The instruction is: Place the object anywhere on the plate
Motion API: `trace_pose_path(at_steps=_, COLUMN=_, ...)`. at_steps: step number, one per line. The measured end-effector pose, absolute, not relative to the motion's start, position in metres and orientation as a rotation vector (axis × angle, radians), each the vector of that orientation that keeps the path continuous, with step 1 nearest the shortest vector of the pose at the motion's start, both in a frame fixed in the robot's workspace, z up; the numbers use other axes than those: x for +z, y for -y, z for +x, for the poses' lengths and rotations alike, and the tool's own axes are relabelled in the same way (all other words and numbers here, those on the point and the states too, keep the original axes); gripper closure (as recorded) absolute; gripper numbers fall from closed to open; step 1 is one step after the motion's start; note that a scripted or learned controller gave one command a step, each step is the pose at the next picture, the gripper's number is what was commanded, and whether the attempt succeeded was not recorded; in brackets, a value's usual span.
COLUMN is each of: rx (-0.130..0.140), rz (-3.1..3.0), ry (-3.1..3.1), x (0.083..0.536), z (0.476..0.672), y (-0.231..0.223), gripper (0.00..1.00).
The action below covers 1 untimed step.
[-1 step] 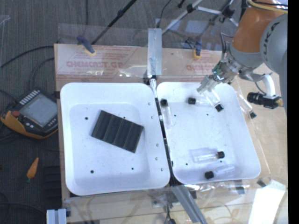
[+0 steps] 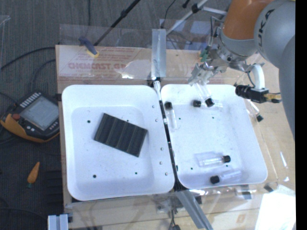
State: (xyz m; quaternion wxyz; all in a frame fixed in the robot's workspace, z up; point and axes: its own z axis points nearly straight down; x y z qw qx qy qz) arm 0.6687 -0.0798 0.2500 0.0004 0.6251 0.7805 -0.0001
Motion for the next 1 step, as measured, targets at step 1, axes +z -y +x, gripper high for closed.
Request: trace_pose_path(at_steps=1, rx=-0.002, rz=1.864, ry=-2.53, x=0.2304, z=0.6682, y=0.0038, gripper=1.0)
